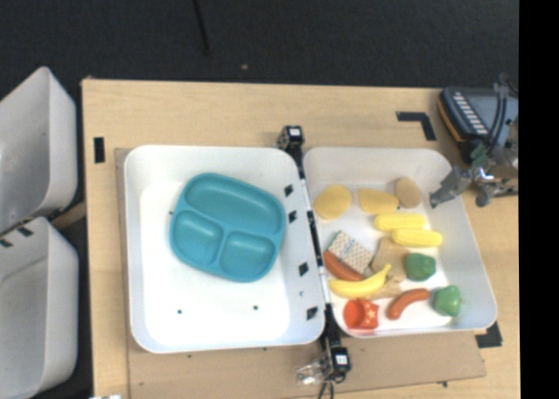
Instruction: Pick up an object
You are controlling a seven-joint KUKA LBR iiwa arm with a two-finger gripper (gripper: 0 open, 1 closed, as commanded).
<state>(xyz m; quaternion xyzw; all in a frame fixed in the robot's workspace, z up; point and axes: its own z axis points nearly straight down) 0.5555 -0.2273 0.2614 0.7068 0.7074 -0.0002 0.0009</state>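
Blue plate (228, 227) in left bin (140, 301), toy food in right bin (476, 297), fingers (447, 188) state unclear.

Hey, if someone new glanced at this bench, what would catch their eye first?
Probably the teal divided plate lying alone in the left bin. Next, the bright heap of toy food in the right bin: a banana, a green pepper, a red sausage. The gripper hovers at that bin's far right corner.
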